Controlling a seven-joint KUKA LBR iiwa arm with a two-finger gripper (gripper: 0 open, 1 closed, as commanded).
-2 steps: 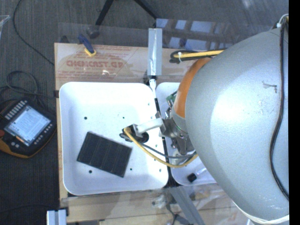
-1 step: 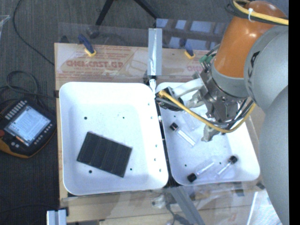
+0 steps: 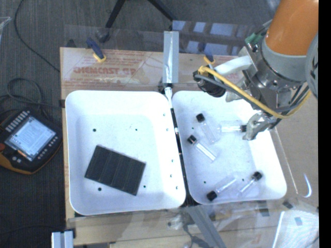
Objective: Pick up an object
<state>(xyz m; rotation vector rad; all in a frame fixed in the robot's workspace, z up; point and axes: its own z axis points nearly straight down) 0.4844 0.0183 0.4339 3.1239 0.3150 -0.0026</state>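
Gripper (image 3: 253, 129) hanging over the right bin (image 3: 274, 185), up around 2 o'clock of it, close to the far right rim. Fingers (image 3: 252, 132) pointing down, looking nearly closed, though hard to be sure from this angle. Nothing between them as far as visible. Yellow cable (image 3: 235, 89) looping across the wrist, orange band (image 3: 295, 17) above it.

Just beside the fingertips, at 9 o'clock, a clear vial (image 3: 229, 128) lying flat; touching or not, can't tell. Further out toward 9 o'clock, a black-capped vial (image 3: 207, 128) and another (image 3: 200, 146) below it. Down at 6 o'clock near the front rim, two more capped vials (image 3: 221, 188) (image 3: 250, 182) side by side.

Over in the left bin (image 3: 77, 107), well apart, a dark flat ribbed panel (image 3: 115, 170) lying tilted at about 6 o'clock. Past the bench at 9 o'clock, a control pendant (image 3: 28, 138) on the carpet.
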